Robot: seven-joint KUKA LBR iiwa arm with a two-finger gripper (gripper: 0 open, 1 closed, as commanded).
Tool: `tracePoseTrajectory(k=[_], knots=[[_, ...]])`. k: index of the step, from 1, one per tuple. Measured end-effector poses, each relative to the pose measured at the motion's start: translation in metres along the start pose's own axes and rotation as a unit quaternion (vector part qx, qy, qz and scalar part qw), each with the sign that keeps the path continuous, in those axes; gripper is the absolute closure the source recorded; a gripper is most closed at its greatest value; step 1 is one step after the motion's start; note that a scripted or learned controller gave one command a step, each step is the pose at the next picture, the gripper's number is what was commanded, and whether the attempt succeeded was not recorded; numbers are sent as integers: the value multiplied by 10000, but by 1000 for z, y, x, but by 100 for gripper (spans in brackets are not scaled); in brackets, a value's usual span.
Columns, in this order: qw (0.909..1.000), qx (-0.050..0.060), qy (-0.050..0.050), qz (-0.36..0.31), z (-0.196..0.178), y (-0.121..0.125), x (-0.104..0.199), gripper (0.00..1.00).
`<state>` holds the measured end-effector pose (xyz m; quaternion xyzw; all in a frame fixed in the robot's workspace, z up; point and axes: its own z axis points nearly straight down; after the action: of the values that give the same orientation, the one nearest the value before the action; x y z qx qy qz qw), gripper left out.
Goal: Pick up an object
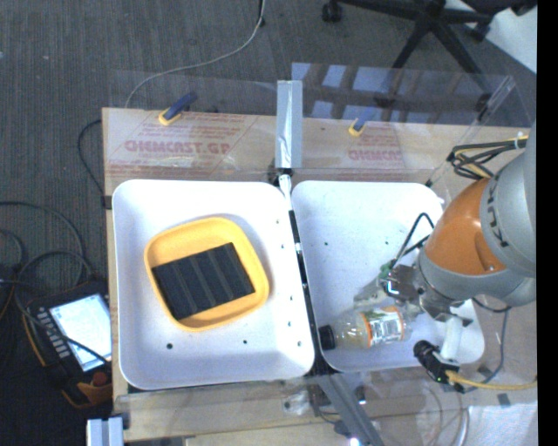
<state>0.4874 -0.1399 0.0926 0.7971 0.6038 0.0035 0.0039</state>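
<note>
low, bottle (366, 330) hugs right bin's (349, 218) front edge.

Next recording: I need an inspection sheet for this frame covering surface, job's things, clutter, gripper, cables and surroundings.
Surface: wooden bench bearing a left bin and a right bin, side by side, touching.
Job's things: clear bottle with dark cap, lying on its side near the right bin's front edge; yellow tray with a dark ribbed insert, in the left bin.
Clutter: nothing seen in the bins beyond these.
Gripper: gripper low over the right bin, just above the bottle; finger state cannot be told.
Cables: black cable looping by the wrist; thin wire on the floor behind the bench.
Surroundings: dark carpet, handheld screen at left, chair base at top.
</note>
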Motion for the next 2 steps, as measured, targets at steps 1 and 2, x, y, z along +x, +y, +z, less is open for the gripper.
tracePoseTrajectory(k=[1,2], knots=[[10000,-76,-32,18,-13,4,-3,100],[9991,48,-19,-428,-211,14,70,100]])
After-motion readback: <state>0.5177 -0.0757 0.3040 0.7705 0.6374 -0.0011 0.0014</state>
